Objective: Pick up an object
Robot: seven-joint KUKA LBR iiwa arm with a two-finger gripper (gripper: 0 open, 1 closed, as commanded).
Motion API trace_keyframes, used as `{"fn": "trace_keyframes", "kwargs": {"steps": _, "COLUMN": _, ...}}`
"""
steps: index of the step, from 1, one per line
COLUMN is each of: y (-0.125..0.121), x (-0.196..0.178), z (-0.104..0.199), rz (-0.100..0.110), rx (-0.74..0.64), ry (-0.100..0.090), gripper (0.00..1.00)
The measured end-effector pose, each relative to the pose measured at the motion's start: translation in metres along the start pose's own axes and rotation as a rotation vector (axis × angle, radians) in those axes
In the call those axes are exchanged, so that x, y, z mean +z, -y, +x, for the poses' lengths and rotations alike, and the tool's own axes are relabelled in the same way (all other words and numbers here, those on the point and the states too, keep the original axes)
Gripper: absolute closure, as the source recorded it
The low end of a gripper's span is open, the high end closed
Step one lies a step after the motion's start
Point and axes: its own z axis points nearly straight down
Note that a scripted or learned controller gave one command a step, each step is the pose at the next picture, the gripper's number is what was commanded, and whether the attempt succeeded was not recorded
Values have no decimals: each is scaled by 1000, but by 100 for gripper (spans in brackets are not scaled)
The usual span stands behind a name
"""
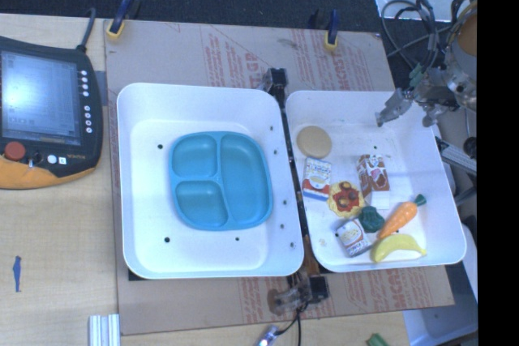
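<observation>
A: Layout? Left bin (138,174) holds a blue divided plate (220,179); right bin (442,174) holds the toys.
B: Gripper (403,104) hovers over the right bin's far right corner, pinching nothing; can't tell its spread.
A: Target?
B: Carrot (397,219), near and slightly right of the gripper, long axis diagonal. Banana (397,248) just beside it, rim close. Cookie (314,142) has more room.

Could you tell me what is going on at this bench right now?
The arm reaches in from the right, and its gripper hangs over the far right part of the right bin, with nothing in it. Toy food lies in that bin: a cookie, a carrot, a banana and some small packets. The left bin holds a blue divided plate.
</observation>
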Motion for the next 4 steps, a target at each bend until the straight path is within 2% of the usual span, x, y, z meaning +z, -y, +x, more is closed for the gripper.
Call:
{"fn": "trace_keyframes", "kwargs": {"steps": 1, "y": 61, "x": 75, "z": 13, "rz": 1, "rx": -1, "ry": 0, "gripper": 0}}
{"fn": "trace_keyframes", "kwargs": {"steps": 2, "y": 43, "x": 148, "z": 19, "rz": 0, "rx": -2, "ry": 1, "gripper": 0}}
{"fn": "trace_keyframes", "kwargs": {"steps": 3, "y": 42, "x": 137, "z": 17, "rz": 0, "rx": -4, "ry": 3, "gripper": 100}}
{"fn": "trace_keyframes", "kwargs": {"steps": 4, "y": 21, "x": 46, "z": 85, "rz": -3, "rx": -1, "ry": -1, "gripper": 100}}
